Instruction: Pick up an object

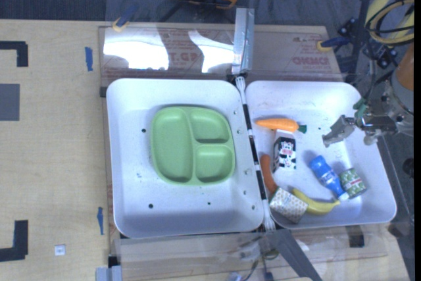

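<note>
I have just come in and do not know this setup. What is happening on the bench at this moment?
A grey robot arm reaches in from the right, and its claw hangs over the right bin, near its far right side. That bin holds a toy carrot, a small cow-patterned carton, a blue bottle, a banana and a few other small items. The claw holds nothing. The left bin carries a green divided plate.

The grey metal two-finger gripper (337, 130) hangs tilted at the end of the arm (388, 116), reaching in from the right.
</note>
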Robot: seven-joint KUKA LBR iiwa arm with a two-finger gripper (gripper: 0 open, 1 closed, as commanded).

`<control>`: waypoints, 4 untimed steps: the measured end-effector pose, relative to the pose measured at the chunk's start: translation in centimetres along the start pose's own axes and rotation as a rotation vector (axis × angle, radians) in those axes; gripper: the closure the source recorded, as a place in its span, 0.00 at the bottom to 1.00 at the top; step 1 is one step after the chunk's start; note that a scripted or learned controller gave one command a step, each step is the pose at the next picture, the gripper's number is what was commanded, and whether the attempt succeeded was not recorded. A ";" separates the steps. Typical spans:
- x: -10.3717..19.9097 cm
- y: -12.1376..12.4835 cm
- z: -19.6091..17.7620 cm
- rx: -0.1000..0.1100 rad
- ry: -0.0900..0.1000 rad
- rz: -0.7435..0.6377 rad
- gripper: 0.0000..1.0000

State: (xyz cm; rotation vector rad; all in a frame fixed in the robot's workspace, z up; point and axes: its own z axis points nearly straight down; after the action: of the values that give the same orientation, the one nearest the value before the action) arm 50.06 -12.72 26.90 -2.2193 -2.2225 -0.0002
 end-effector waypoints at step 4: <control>4.2 3.2 3.8 0.000 -0.001 0.072 1.00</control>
State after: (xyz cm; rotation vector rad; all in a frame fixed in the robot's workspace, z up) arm 53.24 -8.47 23.12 -2.2990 -2.1413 0.0006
